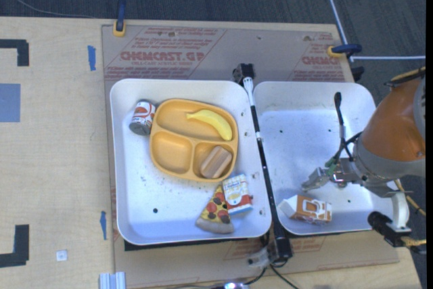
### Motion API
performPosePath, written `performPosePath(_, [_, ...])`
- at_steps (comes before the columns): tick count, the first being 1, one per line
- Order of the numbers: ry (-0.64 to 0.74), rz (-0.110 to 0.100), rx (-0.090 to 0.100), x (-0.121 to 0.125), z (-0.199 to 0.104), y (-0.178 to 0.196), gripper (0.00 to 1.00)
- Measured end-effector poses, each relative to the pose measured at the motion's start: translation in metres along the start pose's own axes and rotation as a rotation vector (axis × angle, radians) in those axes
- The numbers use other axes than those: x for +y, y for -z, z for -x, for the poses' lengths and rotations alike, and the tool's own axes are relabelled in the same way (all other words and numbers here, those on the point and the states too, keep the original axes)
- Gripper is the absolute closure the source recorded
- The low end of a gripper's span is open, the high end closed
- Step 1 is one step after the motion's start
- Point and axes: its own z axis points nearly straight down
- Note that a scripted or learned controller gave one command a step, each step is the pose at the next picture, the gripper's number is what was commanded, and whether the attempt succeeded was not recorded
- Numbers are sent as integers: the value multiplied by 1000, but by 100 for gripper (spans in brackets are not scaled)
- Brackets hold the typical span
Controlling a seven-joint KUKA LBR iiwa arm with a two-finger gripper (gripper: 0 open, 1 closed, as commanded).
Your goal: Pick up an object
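A shallow white plastic bin (128, 166) filled the left centre of the frame, holding a crushed red-and-white drink can (141, 117) in its upper left corner. Just beside the can sat a yellow three-compartment plastic tray (162, 120), with a yellow toy banana (211, 122) in its top compartment and a brown toy hot dog bun (216, 161) in its lower right one. Below the tray, near the bin's bottom edge, a toy pizza slice with red toppings (215, 212) lay touching a small white-and-red carton (236, 193).

A second shallow white bin (298, 118) occupied the right centre of the frame. Near its lower edge lay a small orange-and-white box (308, 209), resting on the bin floor. Just above and to the right of the box hung the metal two-finger gripper (323, 176), its fingers slightly parted and closed on nothing, apart from the box. The grey arm with its orange band (399, 125) reached in from the right edge.
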Motion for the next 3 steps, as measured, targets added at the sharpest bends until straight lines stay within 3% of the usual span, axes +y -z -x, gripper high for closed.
performPosePath(1, [2, 8, 1, 3, 38, -6, 0])
performPosePath(2, [-5, 18, -15, 4, 44, 5, 100])
performPosePath(3, [2, 0, 2, 1, -109, 90, 100])
